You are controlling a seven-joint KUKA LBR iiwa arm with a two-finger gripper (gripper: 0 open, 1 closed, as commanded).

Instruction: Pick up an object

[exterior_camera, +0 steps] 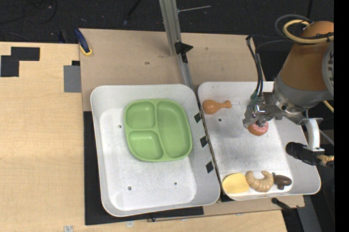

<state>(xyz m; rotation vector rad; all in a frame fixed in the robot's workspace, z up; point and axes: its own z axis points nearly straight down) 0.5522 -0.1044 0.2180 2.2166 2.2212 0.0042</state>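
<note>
Dark floor with cables behind; tan desk (pixel 43 132) carrying two white bins side by side. Left bin (pixel 109 182) with green divided plate (pixel 158 130). Right bin (pixel 305 182) with orange drumstick-shaped toy (pixel 216 106) near top left, yellow piece (pixel 236 184), tan curled croissant-like toy (pixel 260 180) and small dark brown piece (pixel 282 180) clustered at near edge. Metal post (pixel 169 18) rising behind bins.

Risks: hand (pixel 257 119) low over right bin, directly above small red-and-pink object (pixel 258 128), partly covering it. Could slip out on lift if only clipped at rim, since small and rounded. Could be pushed down or nudged sideways instead of caught, if off centre. Bin floor close beneath, so scraping possible.

Position: red-and-pink object in middle of right bin, just under hand, touching or nearly so; contact not resolvable. Opening of hand cannot tell, metal parts blurred together. Not confirmed as held. Drumstick toy near, to hand's left in view; near-edge cluster well apart.
</note>
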